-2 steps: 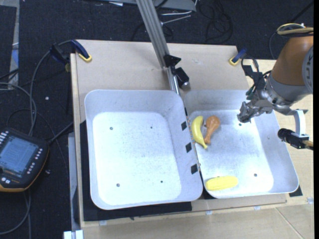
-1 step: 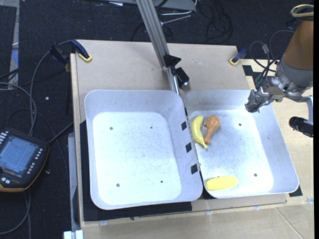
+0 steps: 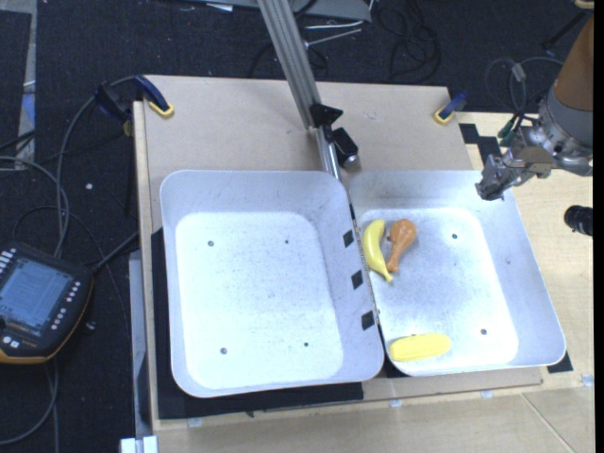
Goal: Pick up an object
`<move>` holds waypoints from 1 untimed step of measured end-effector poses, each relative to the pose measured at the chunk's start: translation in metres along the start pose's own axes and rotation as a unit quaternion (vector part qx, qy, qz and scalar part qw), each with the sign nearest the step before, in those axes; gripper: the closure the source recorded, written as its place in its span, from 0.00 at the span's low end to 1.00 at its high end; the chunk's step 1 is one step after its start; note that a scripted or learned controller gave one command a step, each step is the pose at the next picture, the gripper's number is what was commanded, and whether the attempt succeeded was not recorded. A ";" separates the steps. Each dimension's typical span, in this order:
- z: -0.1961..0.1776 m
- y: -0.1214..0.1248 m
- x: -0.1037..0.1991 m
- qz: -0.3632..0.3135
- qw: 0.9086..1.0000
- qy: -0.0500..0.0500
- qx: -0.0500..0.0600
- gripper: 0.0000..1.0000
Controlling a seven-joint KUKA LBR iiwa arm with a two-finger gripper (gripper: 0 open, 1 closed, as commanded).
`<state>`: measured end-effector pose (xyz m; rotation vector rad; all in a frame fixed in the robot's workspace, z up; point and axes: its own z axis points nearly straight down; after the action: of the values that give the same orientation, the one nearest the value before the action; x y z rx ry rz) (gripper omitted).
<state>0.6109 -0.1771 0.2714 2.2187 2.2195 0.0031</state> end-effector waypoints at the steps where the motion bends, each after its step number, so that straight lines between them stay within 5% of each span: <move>1: 0.015 -0.010 0.048 -0.002 1.000 0.001 0.002 1.00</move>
<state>0.6004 -0.1291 0.2559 2.2185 2.2266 -0.0002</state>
